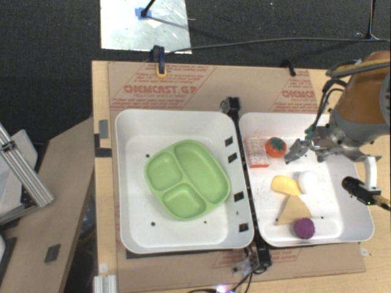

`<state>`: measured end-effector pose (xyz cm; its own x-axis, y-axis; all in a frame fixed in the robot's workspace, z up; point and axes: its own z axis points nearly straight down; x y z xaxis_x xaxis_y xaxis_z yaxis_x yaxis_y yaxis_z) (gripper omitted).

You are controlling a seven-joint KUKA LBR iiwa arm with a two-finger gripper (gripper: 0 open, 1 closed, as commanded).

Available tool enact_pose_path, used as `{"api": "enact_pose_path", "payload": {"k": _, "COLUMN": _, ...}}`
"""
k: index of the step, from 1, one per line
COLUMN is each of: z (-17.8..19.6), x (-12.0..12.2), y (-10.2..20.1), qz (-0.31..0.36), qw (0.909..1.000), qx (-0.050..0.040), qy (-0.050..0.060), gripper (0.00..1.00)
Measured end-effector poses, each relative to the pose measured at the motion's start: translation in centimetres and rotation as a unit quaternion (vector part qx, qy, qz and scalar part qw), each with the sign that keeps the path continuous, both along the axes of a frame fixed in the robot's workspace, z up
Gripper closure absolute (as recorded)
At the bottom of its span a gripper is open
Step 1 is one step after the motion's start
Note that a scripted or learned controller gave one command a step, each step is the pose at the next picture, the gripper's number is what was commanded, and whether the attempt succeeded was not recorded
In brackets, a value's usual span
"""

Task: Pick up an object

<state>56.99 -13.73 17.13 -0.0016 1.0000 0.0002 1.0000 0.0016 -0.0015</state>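
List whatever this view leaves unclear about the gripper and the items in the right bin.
- Gripper: small and dark in the camera view; whether it is open or shut cannot be told.
- White object: blends into the right bin floor, so its outline and kind stay unclear.
- Packet beside the tomato: print too small to read.
- Arm: cut off by the right edge.

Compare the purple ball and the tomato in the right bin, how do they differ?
The purple ball is plain purple; the tomato is red-orange with a green top. The ball lies near the bin's front edge, touching a tan wedge; the tomato lies farther back beside a small packet. Both are small and round.
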Motion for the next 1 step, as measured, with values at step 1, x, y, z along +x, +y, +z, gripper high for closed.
{"api": "enact_pose_path", "payload": {"k": 1, "z": -6.23, "x": 0.05, "y": 0.37, "qz": 0.000, "qw": 1.0000, "qx": 0.0004, "qy": 0.000, "gripper": 0.00}}
